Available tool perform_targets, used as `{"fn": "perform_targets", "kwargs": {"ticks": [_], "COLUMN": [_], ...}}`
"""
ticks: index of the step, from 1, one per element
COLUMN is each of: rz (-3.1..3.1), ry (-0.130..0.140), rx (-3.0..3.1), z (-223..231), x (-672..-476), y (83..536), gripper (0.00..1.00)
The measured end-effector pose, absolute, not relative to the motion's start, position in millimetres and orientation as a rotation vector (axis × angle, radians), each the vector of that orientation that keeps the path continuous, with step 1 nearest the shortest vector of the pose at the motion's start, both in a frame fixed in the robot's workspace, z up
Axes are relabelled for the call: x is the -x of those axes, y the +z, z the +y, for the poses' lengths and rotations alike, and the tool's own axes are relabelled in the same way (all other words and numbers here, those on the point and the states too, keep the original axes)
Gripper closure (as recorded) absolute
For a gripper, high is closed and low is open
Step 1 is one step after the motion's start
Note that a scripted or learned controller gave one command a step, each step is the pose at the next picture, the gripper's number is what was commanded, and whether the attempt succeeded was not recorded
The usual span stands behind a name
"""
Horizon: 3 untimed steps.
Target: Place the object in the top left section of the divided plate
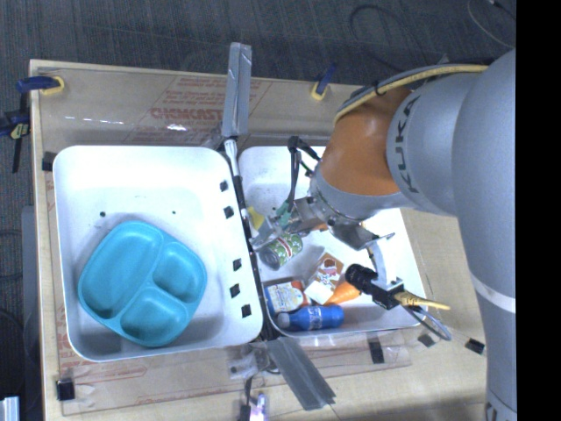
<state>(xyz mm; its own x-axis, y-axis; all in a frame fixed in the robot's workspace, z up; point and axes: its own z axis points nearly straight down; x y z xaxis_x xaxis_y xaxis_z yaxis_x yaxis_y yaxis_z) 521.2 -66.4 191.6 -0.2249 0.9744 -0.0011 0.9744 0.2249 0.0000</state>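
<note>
While arm point(421, 139) arches over right bin point(263, 169), gripper point(286, 224) sits beside can point(282, 251).

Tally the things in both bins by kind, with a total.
Plate: 1
Bottle: 1
Can: 1
Carton: 1
Packet: 1
Orange piece: 1
Total: 6 that can be told apart; more may lie hidden.

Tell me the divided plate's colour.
Plain turquoise blue; the divided plate shows best in the camera view.
</note>
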Motion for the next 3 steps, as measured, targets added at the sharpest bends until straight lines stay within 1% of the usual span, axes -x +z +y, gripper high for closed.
{"fn": "perform_targets", "kwargs": {"ticks": [1,2,3], "rz": [2.473,2.729,2.822], "ry": [-0.002,-0.004,-0.005], "rx": [-1.936,-1.565,-1.39], "z": [0.2,65.0,100.1], "x": [-525.0,-484.9,-475.7], "y": [191.4,190.8,163.8], "gripper": [1.0,1.0,1.0]}}
